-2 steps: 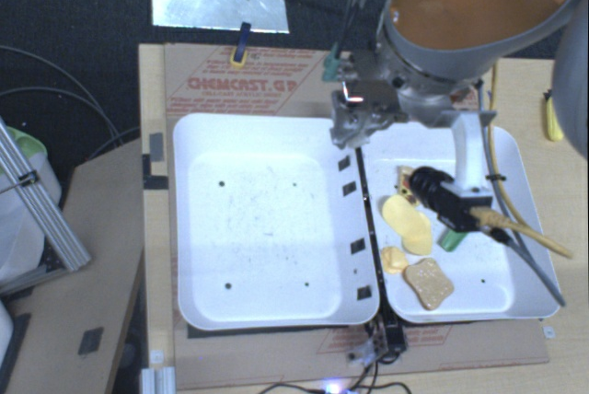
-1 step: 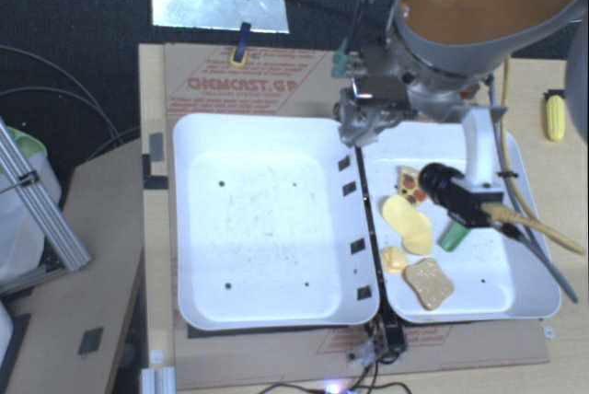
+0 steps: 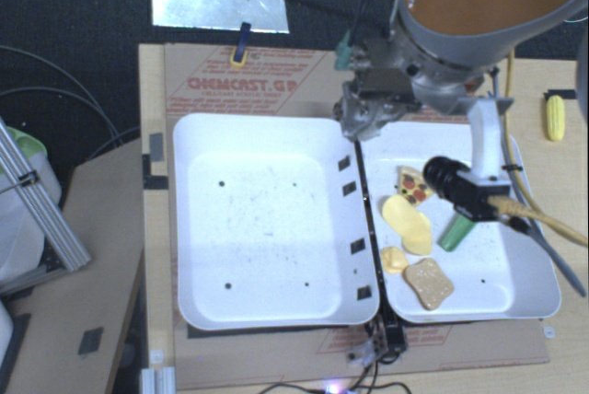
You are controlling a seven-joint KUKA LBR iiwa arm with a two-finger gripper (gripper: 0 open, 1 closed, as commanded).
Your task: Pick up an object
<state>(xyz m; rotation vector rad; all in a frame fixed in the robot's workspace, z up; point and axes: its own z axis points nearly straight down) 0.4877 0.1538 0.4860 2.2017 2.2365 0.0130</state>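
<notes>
Gripper (image 3: 368,118) at far rim, right where left bin (image 3: 198,199) and right bin (image 3: 515,295) meet, below grey wrist w/ orange band. Can't tell how far open: seen from above, working end lost in metal clutter. No sign of a held obj.

All pick candidates in right bin, bunched toward its left wall, on near side of gripper:
- spotted pizza-like piece (image 3: 414,185), farthest of the lot
- pale yellow oval piece (image 3: 406,222), just near of it, prob. touching
- small yellow lump (image 3: 394,260), close to the wall
- toy toast slice (image 3: 429,283), nearest, touching or almost touching the lump
- green cylinder (image 3: 455,233), to the right, lying at a slant, far end hidden by robot hardware

Looks dumped loose, not arranged: flat pieces flat on the floor, so little edge to pinch.

Judged stage: approach, no grasp yet. Sits at rim rather than over a piece, so prob. a staging spot. Next move needs travel near-right, then down onto one piece. Best bets prob. green cylinder (round, some height) or toast (thick).

Risks: flat oval slipping out of the pinch; touching neighbours getting shoved along; wall too close to the lump for clean descent.

Elsewhere on bench (image 3: 538,98), clear of bins: yellow corn-like thing (image 3: 555,118) at far right. Cardboard sheet (image 3: 239,84) under both bins. Neither in play.
</notes>
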